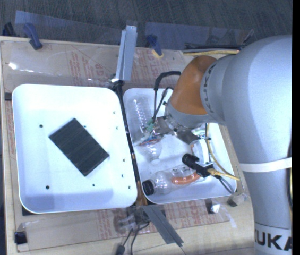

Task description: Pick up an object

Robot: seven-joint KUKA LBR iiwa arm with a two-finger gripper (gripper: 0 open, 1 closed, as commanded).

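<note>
A bulky grey arm (256,121) with an orange band (189,92), black cable loop and KUKA lettering.

Single fixed camera, mounted above the worktop (59,52), looking down at a slant. Both white bins fall in frame: left bin (27,142) whole, right bin (184,195) partly covered by the arm (250,100), which enters from the view's right and sits nearest the lens. Dark floor (139,4) visible beyond the worktop's far edge. Medium range.
</note>
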